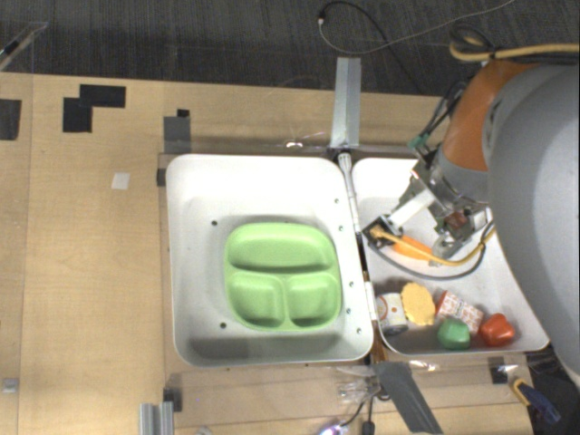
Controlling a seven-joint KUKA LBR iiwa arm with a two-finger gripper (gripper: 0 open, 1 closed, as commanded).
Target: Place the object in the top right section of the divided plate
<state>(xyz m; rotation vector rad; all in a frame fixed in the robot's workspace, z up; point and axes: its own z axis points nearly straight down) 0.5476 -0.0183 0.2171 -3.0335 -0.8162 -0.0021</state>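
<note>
arm (pixel 535 179) over right bin (pixel 381 175); green plate (pixel 281 243), undivided half toward far rim

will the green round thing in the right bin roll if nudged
Probably some: the green round thing looks ball-like and smooth, so it may slip when pinched. It lies beside the red object, near the bin wall, which should limit rolling.

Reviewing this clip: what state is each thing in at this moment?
Divided plate: flat in the left bin, holding nothing.
Gripper: above the right bin, away from the plate.
Yellow object: loose, right bin's lower edge.
Green object: loose beside it.
Red object: loose beside the green one.
</note>
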